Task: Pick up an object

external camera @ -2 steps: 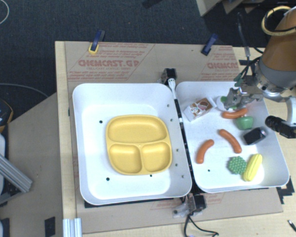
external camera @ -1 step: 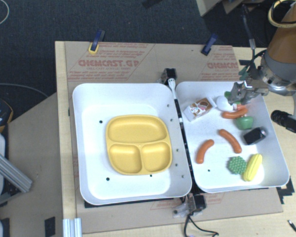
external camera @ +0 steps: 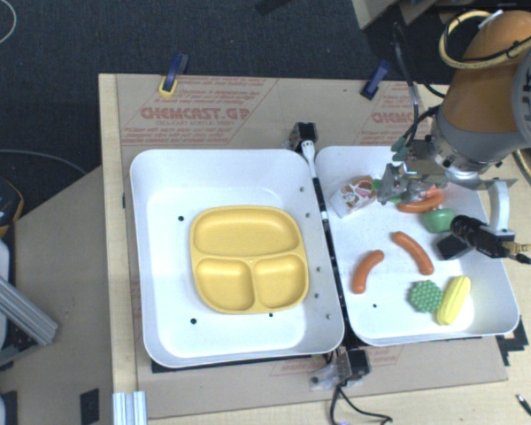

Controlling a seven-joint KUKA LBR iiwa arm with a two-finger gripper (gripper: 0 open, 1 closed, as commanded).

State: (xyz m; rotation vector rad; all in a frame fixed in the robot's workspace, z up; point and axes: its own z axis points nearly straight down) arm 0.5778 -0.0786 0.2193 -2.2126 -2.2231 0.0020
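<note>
My gripper (external camera: 396, 184) hangs low over the back of the right bin (external camera: 491, 312), under the grey and orange wrist. Just left of it lies a small white, red and green item (external camera: 356, 193). Right beside it, on its right, are an orange carrot-like piece (external camera: 421, 205) and a green piece (external camera: 439, 220). Two orange-red sausages (external camera: 366, 271) (external camera: 413, 251) lie in the middle of the bin. A green broccoli (external camera: 425, 296) and a yellow corn cob (external camera: 454, 299) sit at the front right. Nothing can be seen held in the gripper.
The left bin (external camera: 155, 184) holds a yellow divided plate (external camera: 248, 259). A black clamp (external camera: 303, 136) sits at the back between the bins. A black part with a cable (external camera: 473, 235) juts over the right bin's right side.
</note>
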